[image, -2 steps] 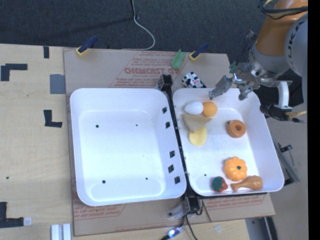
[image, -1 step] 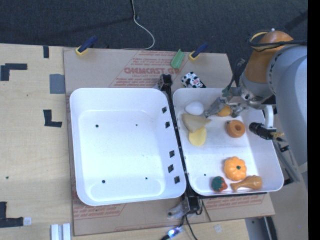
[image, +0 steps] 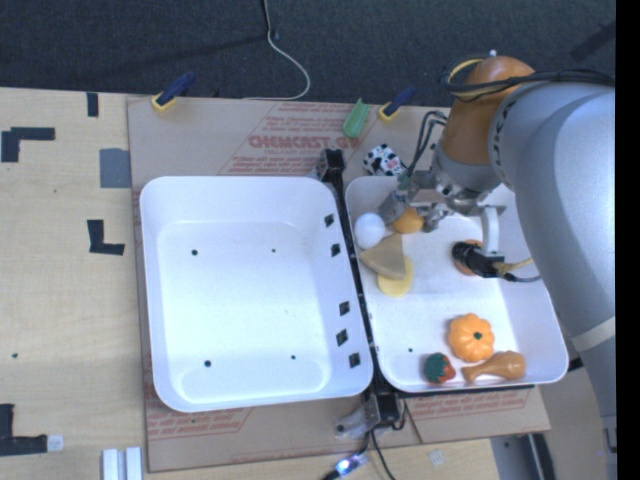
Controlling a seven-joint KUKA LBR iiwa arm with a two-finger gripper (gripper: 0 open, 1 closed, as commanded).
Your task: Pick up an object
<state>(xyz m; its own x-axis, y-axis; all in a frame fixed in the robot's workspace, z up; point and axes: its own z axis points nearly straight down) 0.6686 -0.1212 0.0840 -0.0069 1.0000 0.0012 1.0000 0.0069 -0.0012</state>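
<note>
I see my tool (image: 415, 208) low over the far end of the right bin (image: 530, 318), but I cannot tell how it is set, nor whether it holds the small orange piece (image: 408, 222) just beneath it. A white ball (image: 370, 230) lies just beside that piece against the bin's left wall, with a yellow wedge (image: 390, 265) a little nearer. An orange pumpkin (image: 471, 337), a green-topped toy (image: 437, 368) and a tan drumstick (image: 495, 368) sit at the near edge.
</note>
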